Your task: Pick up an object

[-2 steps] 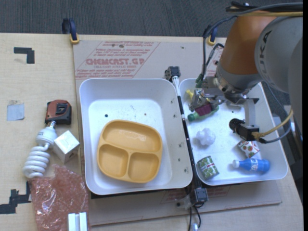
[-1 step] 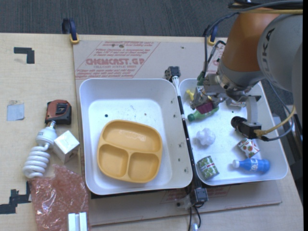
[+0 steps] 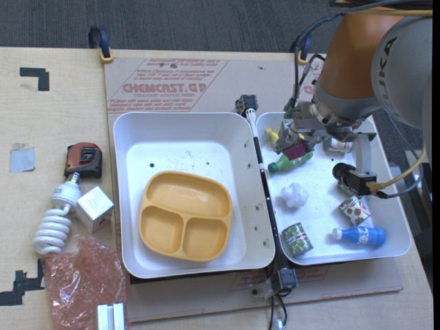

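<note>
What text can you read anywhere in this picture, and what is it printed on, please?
"CHEMCAST GP": red print on the brown board; the smaller red lines around it are too blurred to read.
Green can, small carton, blue bottle, tape measure: labels too small to read.

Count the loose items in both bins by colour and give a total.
Orange-yellow: 1, divided plate
Green: 2, can and long green item by the gripper
White: 1, crumpled wad
Blue: 1, bottle
Red-and-white: 1, small carton
Total: 6, not counting anything hidden under the gripper.
</note>
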